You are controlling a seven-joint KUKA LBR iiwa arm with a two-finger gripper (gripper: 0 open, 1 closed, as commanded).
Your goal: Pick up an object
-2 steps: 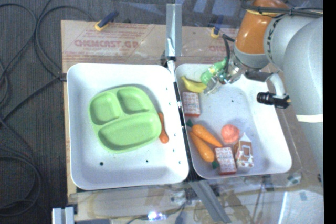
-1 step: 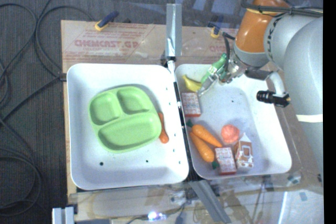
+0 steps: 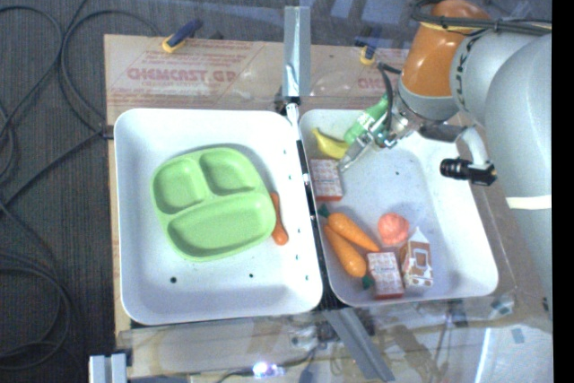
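End effector (image 3: 366, 137) sits over the back-left corner of the right bin (image 3: 466, 229), just beside the banana (image 3: 328, 143). Green parts show at the wrist, thin fingers angle down-left toward the banana. Can't tell how far the fingers are apart, and can't make out anything between them.

Right bin contents: banana at the back-left corner; small carton (image 3: 326, 179) against the left wall just in front of it; two carrots (image 3: 348, 244) side by side mid-bin, touching; pinkish-red round fruit (image 3: 393, 228) right of them; two more small cartons (image 3: 401, 269) near the front wall, next to each other.

Left bin (image 3: 143, 282): green divided plate (image 3: 212, 204) in the middle, one carrot (image 3: 277, 220) lying along its right edge, touching it.

Both bins on the tabletop (image 3: 215, 76), side by side.
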